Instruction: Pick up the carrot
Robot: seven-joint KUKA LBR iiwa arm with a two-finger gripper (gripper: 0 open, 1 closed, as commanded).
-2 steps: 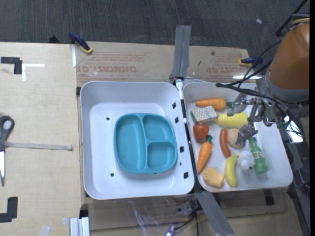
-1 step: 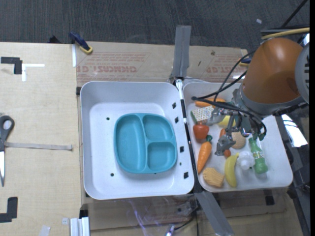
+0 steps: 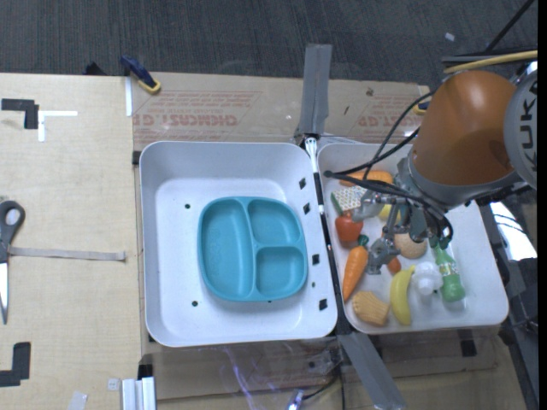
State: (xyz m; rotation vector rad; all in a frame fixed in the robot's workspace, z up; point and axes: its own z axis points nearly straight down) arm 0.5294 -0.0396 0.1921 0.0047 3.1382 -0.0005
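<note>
Over the right bin (image 3: 487, 310) I see my gripper (image 3: 382, 254) beside the carrot (image 3: 354, 271), finger state I cannot tell.

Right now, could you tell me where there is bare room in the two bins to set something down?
Left bin: bare floor rings the teal divided plate, widest along its left and top walls. Right bin: crowded, with the carrot, tomato, banana and gripper packed together; only its right strip is bare.
</note>
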